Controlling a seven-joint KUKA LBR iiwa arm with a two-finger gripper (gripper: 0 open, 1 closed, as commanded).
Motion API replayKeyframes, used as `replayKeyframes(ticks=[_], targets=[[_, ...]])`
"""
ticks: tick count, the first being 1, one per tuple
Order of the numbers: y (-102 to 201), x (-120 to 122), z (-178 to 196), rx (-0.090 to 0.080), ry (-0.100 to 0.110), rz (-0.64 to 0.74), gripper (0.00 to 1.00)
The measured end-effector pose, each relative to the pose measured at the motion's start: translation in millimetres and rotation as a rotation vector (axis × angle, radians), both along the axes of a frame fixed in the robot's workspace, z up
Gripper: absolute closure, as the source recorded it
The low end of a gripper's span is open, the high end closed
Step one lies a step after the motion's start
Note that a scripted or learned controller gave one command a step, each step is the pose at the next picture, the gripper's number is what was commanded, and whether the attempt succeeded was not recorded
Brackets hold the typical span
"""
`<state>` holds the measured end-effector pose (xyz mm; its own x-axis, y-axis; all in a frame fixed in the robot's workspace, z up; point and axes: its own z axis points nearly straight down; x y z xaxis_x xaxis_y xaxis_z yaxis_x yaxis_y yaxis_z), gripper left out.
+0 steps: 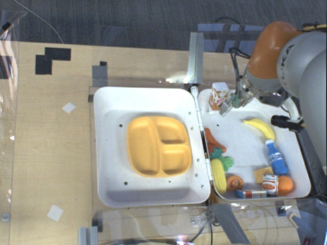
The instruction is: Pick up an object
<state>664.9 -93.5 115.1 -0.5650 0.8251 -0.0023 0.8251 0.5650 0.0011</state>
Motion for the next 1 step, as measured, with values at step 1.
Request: replayKeyframes(ticks=[1], targets=[[0.3,0.5,0.3,0.000,-0.003,0.001,0.00]])
